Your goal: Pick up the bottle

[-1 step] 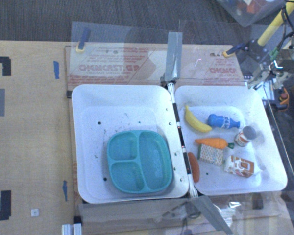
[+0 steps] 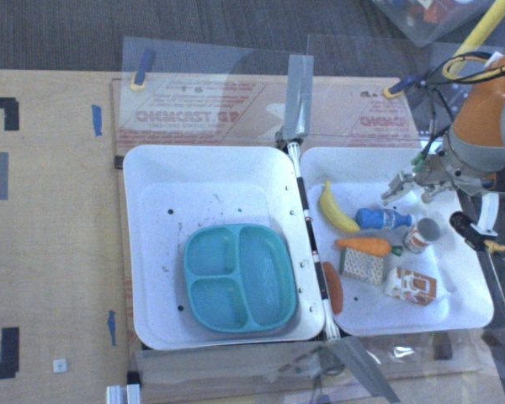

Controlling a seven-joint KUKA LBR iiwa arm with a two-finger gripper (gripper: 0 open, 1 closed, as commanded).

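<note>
The bottle (image 2: 384, 219) is blue with a pale cap end and lies on its side in the right bin (image 2: 467, 305), between a banana and a small can. My gripper (image 2: 411, 188) hangs over the far part of that bin, just beyond the bottle and slightly to its right. It is open, with nothing between its fingers. It does not touch the bottle.
Around the bottle lie a banana (image 2: 337, 209), a carrot (image 2: 364, 246), a small can (image 2: 419, 236), a speckled block (image 2: 363, 265), a carton (image 2: 411, 285) and a hot dog (image 2: 332, 285). The left bin (image 2: 151, 183) holds a teal divided plate (image 2: 238, 278).
</note>
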